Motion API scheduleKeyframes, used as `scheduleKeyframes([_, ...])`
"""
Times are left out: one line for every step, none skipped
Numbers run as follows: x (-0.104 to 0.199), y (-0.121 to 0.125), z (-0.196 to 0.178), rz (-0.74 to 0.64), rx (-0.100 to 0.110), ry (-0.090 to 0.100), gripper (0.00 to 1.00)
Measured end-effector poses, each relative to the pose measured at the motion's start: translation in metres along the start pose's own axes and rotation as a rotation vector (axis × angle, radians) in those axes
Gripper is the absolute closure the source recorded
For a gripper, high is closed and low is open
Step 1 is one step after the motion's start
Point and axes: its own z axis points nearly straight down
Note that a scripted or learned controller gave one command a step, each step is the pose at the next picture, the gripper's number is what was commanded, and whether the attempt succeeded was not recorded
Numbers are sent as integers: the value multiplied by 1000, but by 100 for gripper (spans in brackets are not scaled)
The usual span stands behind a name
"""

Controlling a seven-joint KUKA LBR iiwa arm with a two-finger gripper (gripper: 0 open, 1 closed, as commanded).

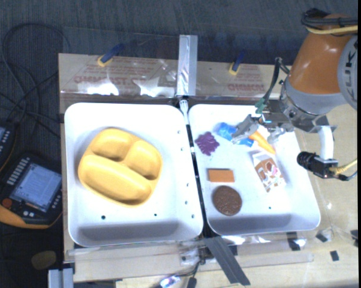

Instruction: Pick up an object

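Camera view, counter (72,83): carries two shallow white bins side by side; arm enters from the right.
Left bin (84,221): holds one large yellow moulded piece (120,165), well apart from the arm.
Right bin (294,212): holds the small items; the pickable object is judged to be among them.
Arm (318,65): orange band above the wrist, over the bin's upper right corner.
Pincer (261,125): low over the upper part of the right bin; whether the fingers stand wide or narrow, I cannot tell.
Printed packet (268,170): lies flat, just below the pincer.
Brown disc (227,200): near the front wall, apart from the rest.
Orange block (220,175): just above the disc.
Purple piece (207,142): near the left wall.
Blue item (228,131): touching or just beside the pincer tip; an orange-yellow piece (259,140) crowds it.
Advice: judged best to centre on one item, descend straight, and avoid pinching two together.
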Motion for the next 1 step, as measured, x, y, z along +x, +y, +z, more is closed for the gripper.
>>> scheduleKeyframes([-112, 13, 78, -237, -1, -2, 0])
